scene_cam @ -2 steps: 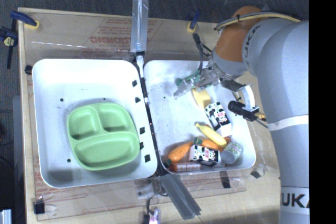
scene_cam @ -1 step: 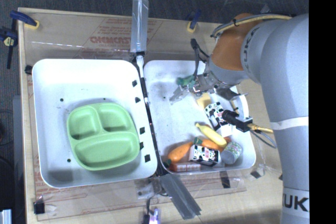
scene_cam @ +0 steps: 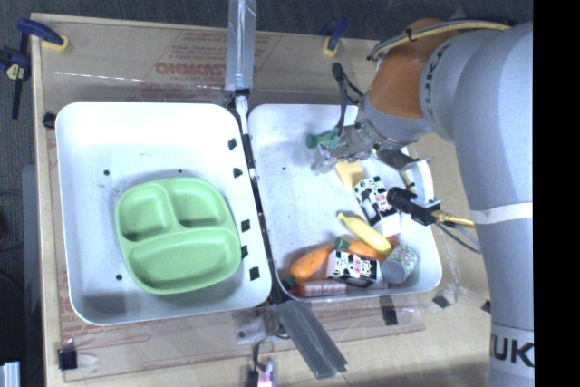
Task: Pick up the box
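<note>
Two small boxes with a black-and-white cow pattern lie in the right bin (scene_cam: 281,195). One box (scene_cam: 368,191) is near the bin's middle right, and the other box (scene_cam: 353,267) sits by the front wall. My gripper (scene_cam: 326,154) is low over the bin's back half, up and to the left of the nearer box, with a yellow wedge (scene_cam: 349,172) between them. No object shows in the gripper, and its tip is too small and cluttered to read.
A banana (scene_cam: 364,232), an orange carrot-like piece (scene_cam: 309,263), a grey can (scene_cam: 400,263) and a brown stick-like item (scene_cam: 319,289) crowd the right bin's front. A green divided plate (scene_cam: 178,234) rests in the left bin (scene_cam: 91,149). The arm covers the right bin's far right side.
</note>
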Motion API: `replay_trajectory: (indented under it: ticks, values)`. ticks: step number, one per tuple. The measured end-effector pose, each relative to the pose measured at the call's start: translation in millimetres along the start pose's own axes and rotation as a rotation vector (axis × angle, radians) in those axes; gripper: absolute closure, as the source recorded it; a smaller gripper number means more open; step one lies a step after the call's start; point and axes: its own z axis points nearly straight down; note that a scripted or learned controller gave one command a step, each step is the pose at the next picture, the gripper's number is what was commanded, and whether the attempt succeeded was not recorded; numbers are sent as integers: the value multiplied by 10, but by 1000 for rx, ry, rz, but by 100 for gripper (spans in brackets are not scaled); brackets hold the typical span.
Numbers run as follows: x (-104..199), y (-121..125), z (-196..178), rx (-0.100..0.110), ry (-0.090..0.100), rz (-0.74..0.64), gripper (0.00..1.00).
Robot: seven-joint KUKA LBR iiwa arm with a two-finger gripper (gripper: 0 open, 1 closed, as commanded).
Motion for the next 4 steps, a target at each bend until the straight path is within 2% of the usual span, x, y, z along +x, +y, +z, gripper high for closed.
replay_trajectory:
  ticks: [1,2,3,4]
  values:
    - [1,0,0,0,0,0,0]
    - [185,-91,289,0,-1,-21,0]
    - [640,-808,295,-1,0,-129,0]
    - [724,-555,276,-3,-10,-121,0]
